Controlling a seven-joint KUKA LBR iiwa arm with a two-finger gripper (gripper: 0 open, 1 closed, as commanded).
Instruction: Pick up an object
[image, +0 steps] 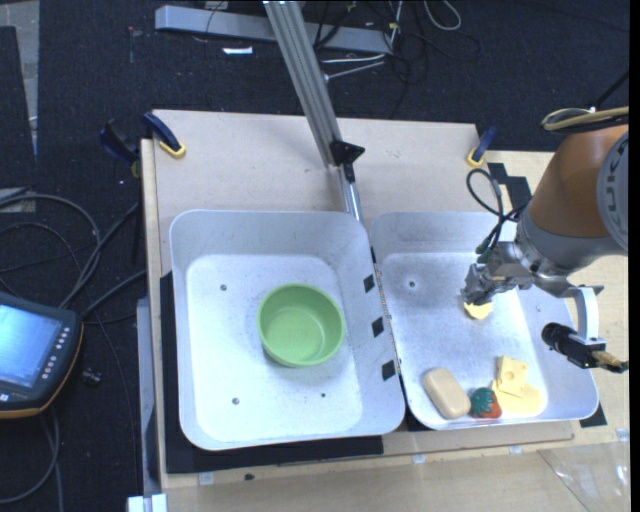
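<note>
At the near end of the right-hand shallow white bin (560, 405) three loose pieces lie huddled together: a tan, rounded bread-roll-shaped piece (446, 391), a small red and green strawberry-like toy (485, 402) touching it on the right, and a pale yellow wedge with holes like cheese (518, 386) just beyond that; they look left where they fell, free for any grab. In the left-hand shallow white bin (200, 290) a light green plastic bowl (301, 324) sits upright near the middle, well apart from the arm. Farther back in the right bin, a small yellow piece (481, 310) lies on the floor, the likely target, since the dark two-finger gripper (478, 290) hangs right over it, seemingly touching its far edge. Whether it is spread or pinched I cannot tell. The grey arm with its orange band (580, 190) reaches in from the right, its wrist bent down and leftward towards the bin floor.
</note>
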